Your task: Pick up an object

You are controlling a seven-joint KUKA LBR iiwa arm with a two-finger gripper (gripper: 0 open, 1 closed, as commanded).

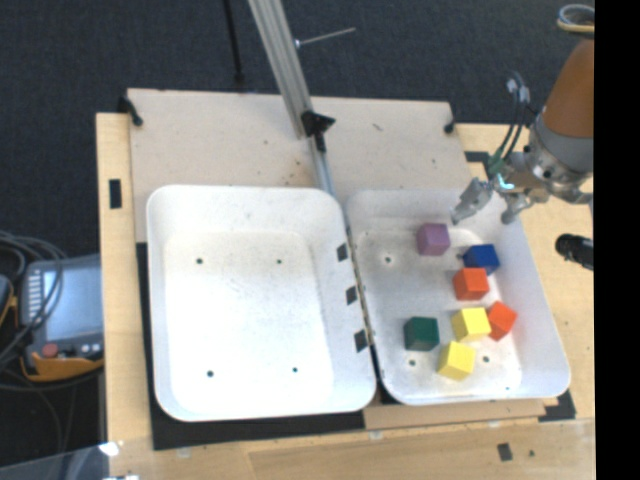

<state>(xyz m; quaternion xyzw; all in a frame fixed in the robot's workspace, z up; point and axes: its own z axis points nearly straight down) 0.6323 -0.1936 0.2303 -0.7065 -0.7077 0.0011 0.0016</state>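
Your right bin (540, 368) holds: purple block (433, 239), blue block (481, 258), two orange blocks (471, 283), green block (421, 332), two yellow blocks (470, 323). Gripper (493, 205) sits over the bin's far edge, jaws spread, nothing between them, near the purple block.

The arm (572, 98) has a wide orange-brown band, round like a barrel, and at 12 o'clock from it there is a pale grey ring. At 6 o'clock from the band comes a grey wrist part with a darker metal flange. Thin dark cables (515, 128) with a small loop run along its 9 o'clock side. The gripper (492, 203) is light grey metal, with two slim pale fingers (469, 204) and a small bluish-white spot on its body.
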